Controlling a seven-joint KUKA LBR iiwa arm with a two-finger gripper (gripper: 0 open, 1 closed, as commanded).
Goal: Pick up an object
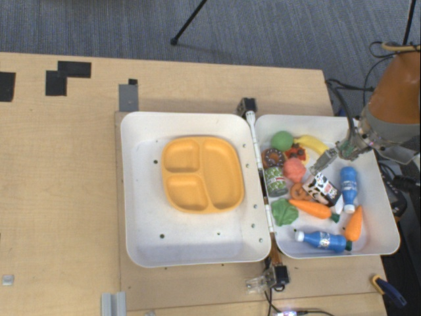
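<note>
The right bin point(381, 176) holds a heap of toy foods. My gripper point(318, 169) reaches in from the right and hangs low over the middle of the heap. Its tip is just above a black-and-white carton point(322, 189) and right of a pink lump point(294, 170). Around it lie a green ball point(283, 140), a banana point(311, 143), a chocolate donut point(273, 157), a small can point(276, 182), a long carrot point(311, 208) and an upright blue bottle point(348, 185). I see nothing lifted off the heap.
The left bin point(141, 229) holds an orange divided plate point(200, 174). At the right bin's front lie a second blue bottle point(324, 241), a short carrot point(354, 224) and a green leaf point(284, 212). The arm's orange band point(396, 91) looms over the right bin's far corner.
</note>
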